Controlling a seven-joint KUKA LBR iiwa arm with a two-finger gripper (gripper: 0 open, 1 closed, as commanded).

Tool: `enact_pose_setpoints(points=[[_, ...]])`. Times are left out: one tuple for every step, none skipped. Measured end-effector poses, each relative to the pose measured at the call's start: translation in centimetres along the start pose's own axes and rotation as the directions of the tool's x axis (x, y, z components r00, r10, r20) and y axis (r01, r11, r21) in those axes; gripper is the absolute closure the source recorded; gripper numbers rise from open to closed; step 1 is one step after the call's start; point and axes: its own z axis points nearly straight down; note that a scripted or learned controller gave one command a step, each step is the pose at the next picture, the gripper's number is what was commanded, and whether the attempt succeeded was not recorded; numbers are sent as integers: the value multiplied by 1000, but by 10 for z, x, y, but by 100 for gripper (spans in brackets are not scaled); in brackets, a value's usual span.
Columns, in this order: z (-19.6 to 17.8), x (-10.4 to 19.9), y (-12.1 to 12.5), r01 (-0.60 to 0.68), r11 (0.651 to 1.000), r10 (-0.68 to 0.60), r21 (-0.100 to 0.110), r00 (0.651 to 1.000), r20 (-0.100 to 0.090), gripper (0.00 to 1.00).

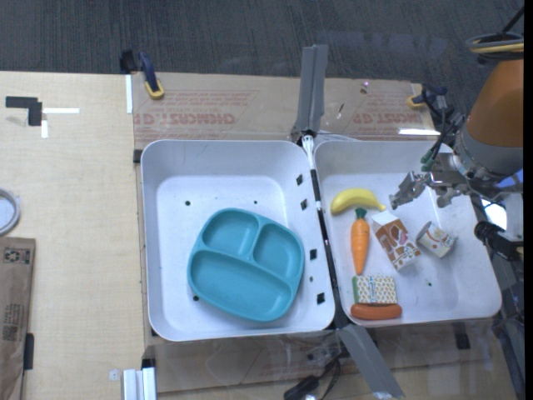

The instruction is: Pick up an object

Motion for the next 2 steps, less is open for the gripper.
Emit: enact_pose_setpoints(points=[[85,-1,-21,-2,1000,2,-4,1000,0,0],[100,-18,-23,-4,1000,4,-5,1000,0,0]])
